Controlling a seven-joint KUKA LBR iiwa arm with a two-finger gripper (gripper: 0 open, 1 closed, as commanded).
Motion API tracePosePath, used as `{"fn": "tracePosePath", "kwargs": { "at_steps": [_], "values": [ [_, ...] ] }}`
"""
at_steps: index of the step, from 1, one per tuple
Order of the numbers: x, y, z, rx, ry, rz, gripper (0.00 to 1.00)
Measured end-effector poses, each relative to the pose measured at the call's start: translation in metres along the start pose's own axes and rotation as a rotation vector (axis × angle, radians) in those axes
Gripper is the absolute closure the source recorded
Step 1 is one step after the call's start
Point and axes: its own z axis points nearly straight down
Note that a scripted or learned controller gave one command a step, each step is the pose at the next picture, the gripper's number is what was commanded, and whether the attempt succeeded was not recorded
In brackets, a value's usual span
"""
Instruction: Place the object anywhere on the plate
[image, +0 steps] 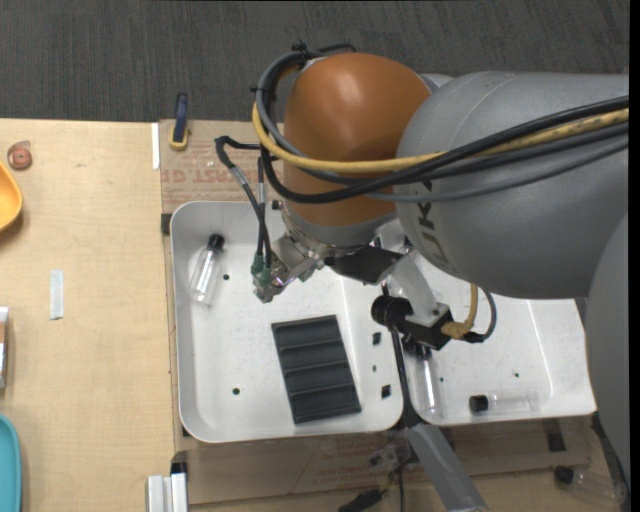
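Note:
A black ribbed plate (316, 367) lies flat in the front middle of the left bin (200, 400). A clear tube with a black cap (207, 268) lies on the bin floor near its left wall, up and left of the plate. The arm's orange band and grey wrist hang over the back of this bin. The gripper (270, 283) pokes out below the wrist, to the right of the tube and just above the plate's far end. Nothing shows in its grip.
The right bin (560, 330) holds a clear tube with a black cap (503, 403) near its front wall and another clear tube (423, 383) by its left wall. Cables loop off the wrist. A wooden bench top (80, 300) lies left of the bins.

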Motion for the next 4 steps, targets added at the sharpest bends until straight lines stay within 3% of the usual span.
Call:
{"fn": "tracePosePath", "kwargs": {
  "at_steps": [1, 2, 3, 4],
  "values": [
    [0.014, -0.025, 0.116, 0.003, 0.001, 0.087, 1.00],
    [-0.104, -0.110, 0.099, 0.000, 0.002, 0.027, 1.00],
    [-0.053, -0.074, 0.105, 0.000, 0.002, -0.065, 1.00],
    [-0.054, -0.074, 0.105, 0.000, 0.002, -0.065, 0.00]
  ]
}}
